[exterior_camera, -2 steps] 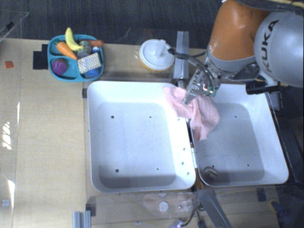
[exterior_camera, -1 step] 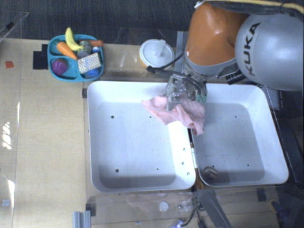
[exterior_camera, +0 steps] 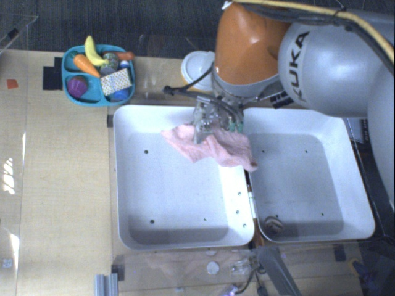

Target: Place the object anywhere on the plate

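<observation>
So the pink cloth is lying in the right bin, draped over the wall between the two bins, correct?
Not quite. The camera view shows the pink cloth mostly in the left bin, near its far right corner; only its right edge drapes over the dividing wall toward the right bin.

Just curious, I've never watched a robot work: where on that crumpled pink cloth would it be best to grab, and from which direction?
Probably the raised bunch at the pink cloth's middle, from straight above. There the folds stand up, while its edges lie thin and flat on the left bin.
</observation>
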Tool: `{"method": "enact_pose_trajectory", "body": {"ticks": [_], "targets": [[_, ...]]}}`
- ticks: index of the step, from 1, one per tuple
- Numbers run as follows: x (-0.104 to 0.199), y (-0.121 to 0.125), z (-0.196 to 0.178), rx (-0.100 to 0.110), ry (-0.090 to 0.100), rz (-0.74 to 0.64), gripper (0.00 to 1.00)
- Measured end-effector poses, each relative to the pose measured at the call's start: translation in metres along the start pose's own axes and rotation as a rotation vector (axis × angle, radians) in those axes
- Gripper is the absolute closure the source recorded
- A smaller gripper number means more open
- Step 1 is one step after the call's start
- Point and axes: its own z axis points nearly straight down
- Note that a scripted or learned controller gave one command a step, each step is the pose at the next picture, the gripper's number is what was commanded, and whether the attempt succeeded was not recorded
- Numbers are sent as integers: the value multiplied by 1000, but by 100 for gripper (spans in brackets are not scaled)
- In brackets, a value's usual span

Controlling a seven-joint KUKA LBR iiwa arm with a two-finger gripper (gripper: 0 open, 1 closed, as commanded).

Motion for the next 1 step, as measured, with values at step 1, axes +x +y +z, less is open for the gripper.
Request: {"method": "enact_pose_trajectory", "body": {"ticks": [1], "targets": [[0,0,0,0,-1,0,0]]}}
